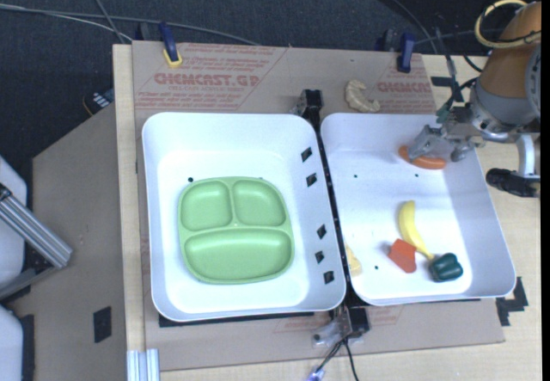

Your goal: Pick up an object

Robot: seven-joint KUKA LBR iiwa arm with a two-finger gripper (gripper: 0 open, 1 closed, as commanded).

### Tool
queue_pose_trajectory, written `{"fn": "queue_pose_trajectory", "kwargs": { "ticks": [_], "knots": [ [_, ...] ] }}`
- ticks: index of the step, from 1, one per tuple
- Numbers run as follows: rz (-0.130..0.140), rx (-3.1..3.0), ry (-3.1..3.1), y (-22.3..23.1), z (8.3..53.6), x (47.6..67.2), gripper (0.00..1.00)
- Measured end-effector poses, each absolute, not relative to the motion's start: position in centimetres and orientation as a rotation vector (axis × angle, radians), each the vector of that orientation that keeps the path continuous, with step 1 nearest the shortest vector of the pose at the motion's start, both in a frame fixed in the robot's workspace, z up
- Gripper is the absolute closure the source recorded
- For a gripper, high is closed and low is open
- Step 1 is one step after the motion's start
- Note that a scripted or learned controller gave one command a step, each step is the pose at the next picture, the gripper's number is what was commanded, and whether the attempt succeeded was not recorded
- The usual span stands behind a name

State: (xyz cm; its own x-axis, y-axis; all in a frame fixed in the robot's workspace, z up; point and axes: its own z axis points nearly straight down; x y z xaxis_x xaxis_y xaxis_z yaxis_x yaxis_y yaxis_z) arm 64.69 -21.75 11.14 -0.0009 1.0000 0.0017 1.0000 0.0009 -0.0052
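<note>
Gripper (436, 145) is low in the far part of the right bin (481, 199), sitting right over an orange object (429, 161). Metal fingers (421, 147) splay down toward it and overlap its top edge in this view. Can't tell from here whether they're spread or closed, or whether the orange piece is actually between them; it looks like it's lying on the bin floor. It's flattish, long axis running roughly left-right across the bin.

Arm (507, 70) comes in from the right, orange band above the wrist, grey body below it.

Rest of the right bin, all in the near half and well apart from the gripper:
- banana (412, 229), long axis diagonal, upper end toward the bin's middle, lower end toward the near right corner
- red piece (402, 255) just beside the banana's lower half, on its left
- dark green piece (446, 267) at the banana's lower tip, touching or nearly so

Left bin (163, 199) holds a green divided plate (235, 229): two small compartments on the far side, one large on the near side. Flat on the floor, roughly centred.

Outside the bins: small tan object (361, 95) on the cardboard bench top (258, 70) just behind the right bin, blue clamps (170, 46) on the far edge.
</note>
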Motion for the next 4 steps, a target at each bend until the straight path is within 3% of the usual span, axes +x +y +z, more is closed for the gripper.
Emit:
{"fn": "queue_pose_trajectory", "kwargs": {
  "ticks": [1, 2, 3, 4],
  "knots": [
    [-0.001, -2.220, -2.226, -21.8, 12.7, 64.9, 1.00],
    [-0.007, -2.225, -2.229, -21.4, 18.4, 66.0, 1.00],
    [-0.006, -2.227, -2.228, -21.8, 24.8, 65.6, 1.00],
    [-0.003, -2.223, -2.226, -21.8, 27.9, 65.7, 1.00]
  ]
}}
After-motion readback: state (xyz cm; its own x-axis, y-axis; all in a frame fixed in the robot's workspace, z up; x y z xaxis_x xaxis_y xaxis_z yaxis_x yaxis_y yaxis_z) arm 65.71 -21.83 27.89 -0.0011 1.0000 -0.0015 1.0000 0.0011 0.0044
